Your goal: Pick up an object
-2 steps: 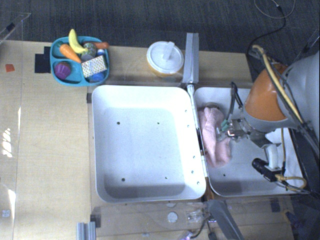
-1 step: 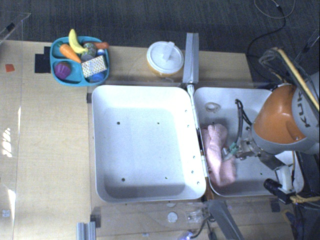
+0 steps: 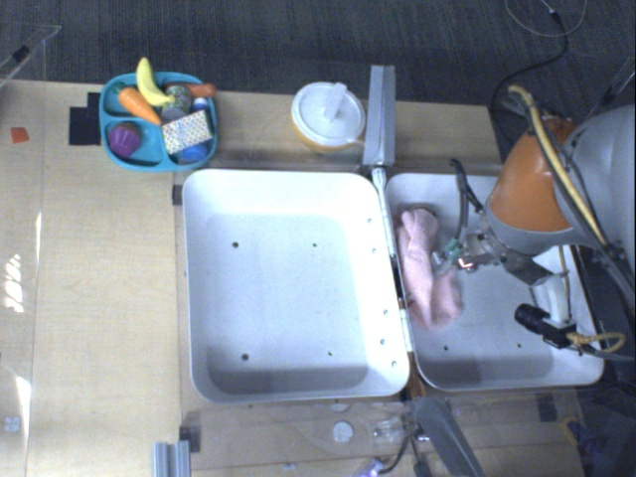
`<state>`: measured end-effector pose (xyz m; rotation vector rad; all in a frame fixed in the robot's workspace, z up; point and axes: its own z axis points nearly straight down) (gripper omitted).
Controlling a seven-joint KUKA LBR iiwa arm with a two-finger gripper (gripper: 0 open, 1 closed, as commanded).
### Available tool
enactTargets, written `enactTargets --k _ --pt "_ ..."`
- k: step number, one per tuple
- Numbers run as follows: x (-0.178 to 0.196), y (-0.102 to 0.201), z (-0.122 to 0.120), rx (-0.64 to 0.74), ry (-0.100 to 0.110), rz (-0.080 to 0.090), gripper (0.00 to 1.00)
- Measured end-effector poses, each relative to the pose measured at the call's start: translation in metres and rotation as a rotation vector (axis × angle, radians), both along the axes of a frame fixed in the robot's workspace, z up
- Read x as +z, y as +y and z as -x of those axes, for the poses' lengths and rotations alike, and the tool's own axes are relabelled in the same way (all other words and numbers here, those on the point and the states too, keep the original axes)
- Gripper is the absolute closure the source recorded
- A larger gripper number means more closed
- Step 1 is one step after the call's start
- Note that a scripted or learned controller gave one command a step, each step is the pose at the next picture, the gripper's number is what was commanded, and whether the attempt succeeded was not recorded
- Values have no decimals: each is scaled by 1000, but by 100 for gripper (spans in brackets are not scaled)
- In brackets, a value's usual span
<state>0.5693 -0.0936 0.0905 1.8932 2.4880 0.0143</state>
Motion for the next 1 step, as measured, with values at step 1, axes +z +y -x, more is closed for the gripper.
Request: enactTargets --k 1 --pt "-1 -5 -50 72 4 1 0"
